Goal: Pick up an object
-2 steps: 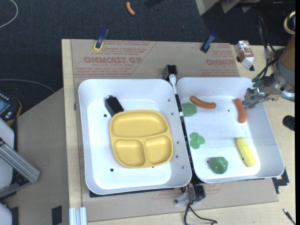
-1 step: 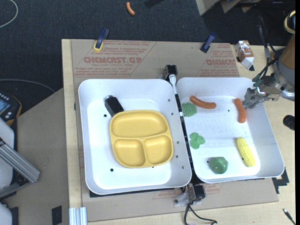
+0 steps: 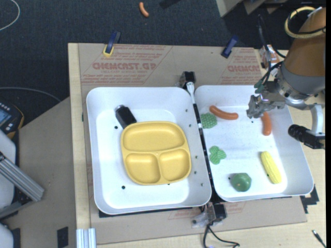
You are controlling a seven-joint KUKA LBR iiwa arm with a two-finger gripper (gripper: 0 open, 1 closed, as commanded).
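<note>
While the gripper hangs at the upper right of the frame, over the right bin, I cannot tell what it grips. An orange sausage lies just beside it (another sausage sits left of it)

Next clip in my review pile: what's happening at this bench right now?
A grey and orange arm reaches in over the right bin, its gripper low near the bin's far side, between two sausages. Nothing visibly held. Corn, a green pepper and two green leafy pieces lie nearby. The left bin holds a yellow divided tray.
</note>
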